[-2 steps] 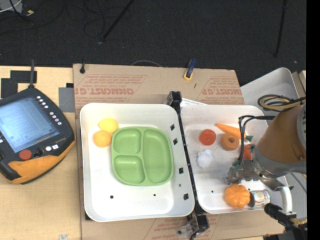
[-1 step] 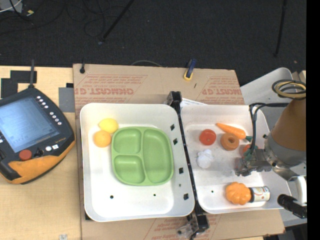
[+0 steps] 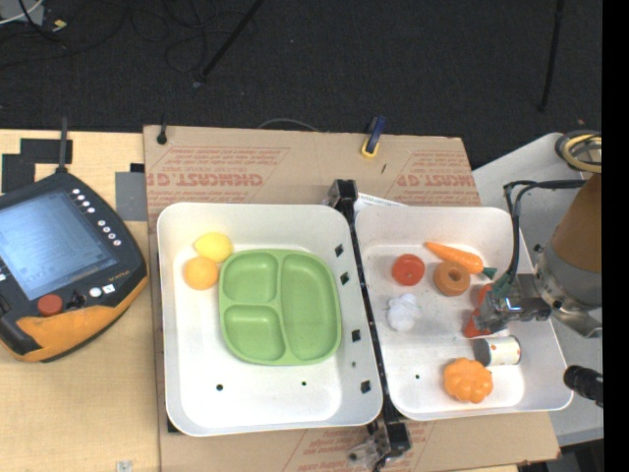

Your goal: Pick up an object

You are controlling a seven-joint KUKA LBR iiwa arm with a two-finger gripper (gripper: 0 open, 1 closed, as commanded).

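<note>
The likeliest target was a small red item at the right wall of the right bin, since the gripper sat directly at it. Only part of the item was visible, glossy red and low, and its kind could not be determined; it lay just above a short white cylinder with a dark end. Whether the gripper was open, closed or gripping the red item could not be determined, because arm hardware covered the tip. The arm entered over the right wall, which explained why work was concentrated on that edge. The remaining items in the right bin were spread apart, leaving each open to approach from above: a carrot lay slanted near the top, a brown ring sat just below it, a red round piece stood to the left, a pale crumpled lump rested near the centre divider, and an orange pumpkin sat near the bottom edge. The left bin held a green divided tray with a lemon and an orange at its upper left corner, touching each other. A pendant lay on the bench, well apart from both bins. In judgement, the pick was not yet confirmed.
</note>
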